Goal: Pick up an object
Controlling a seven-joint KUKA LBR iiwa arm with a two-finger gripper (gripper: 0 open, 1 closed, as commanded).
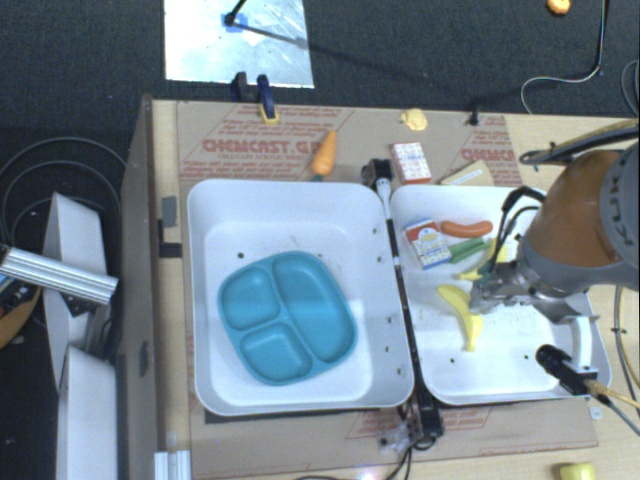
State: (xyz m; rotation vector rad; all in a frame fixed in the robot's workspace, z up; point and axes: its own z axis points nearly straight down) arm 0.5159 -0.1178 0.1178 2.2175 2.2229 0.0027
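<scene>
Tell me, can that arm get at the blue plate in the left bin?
Probably yes. The blue plate lies alone and uncovered in the left bin, nothing on top; the arm hangs over the right bin and would have to cross over.

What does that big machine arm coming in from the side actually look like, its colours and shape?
The arm is thick and rounded, built of smooth bulging segments. A broad orange band wraps it above the wrist, and the wrist part below is grey. Dark cables loop along its upper side. The gripper at its end is a smaller grey metal piece; its details are too blurred to make out.
</scene>
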